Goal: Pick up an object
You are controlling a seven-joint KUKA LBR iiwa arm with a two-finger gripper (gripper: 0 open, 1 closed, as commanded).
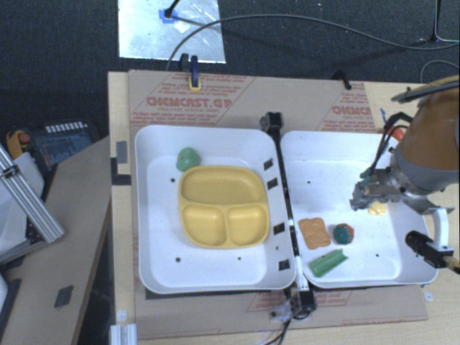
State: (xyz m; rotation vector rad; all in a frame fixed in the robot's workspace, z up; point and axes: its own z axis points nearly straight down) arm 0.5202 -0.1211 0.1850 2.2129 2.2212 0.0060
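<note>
My gripper hangs low over the right bin, toward its right side. A small pale yellow object lies right beside it, partly hidden by the gripper body; I cannot tell whether they touch. Lower in the same bin lie an orange flat piece, a teal and red round object and a green piece, all left of and below the gripper.
The left bin holds a yellow divided tray with a green round object just behind it. The arm's orange and grey wrist covers the right bin's right edge. A black divider separates the bins.
</note>
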